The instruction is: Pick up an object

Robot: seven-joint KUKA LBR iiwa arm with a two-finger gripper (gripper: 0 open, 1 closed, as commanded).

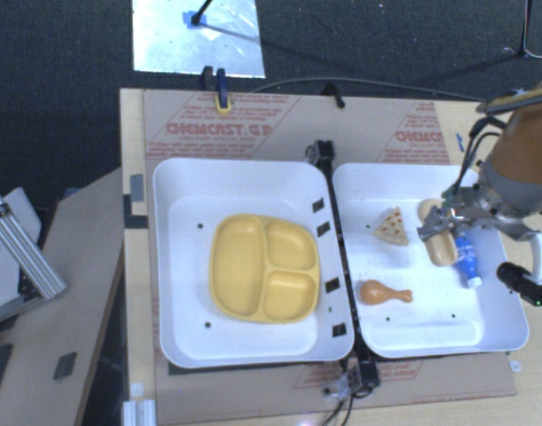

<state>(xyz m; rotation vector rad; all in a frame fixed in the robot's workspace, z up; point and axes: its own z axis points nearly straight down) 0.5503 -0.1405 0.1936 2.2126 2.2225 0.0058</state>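
The gripper (pixel 441 223) is seen low over the bread roll (pixel 439 247) in the right bin (pixel 430 340); its state cannot be told. The roll is judged light and stiff, best pinched across its width.

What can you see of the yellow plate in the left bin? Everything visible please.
The yellow plate is a rounded-square tray that looks like matte plastic, split by raised ridges into three compartments: one long one on its left side and two smaller ones on its right. All three look bare. It lies flat, right side up, turned slightly off square to the bin walls, near the middle of the left bin. It rests on the bin floor with nothing else touching it, apart from all four walls.
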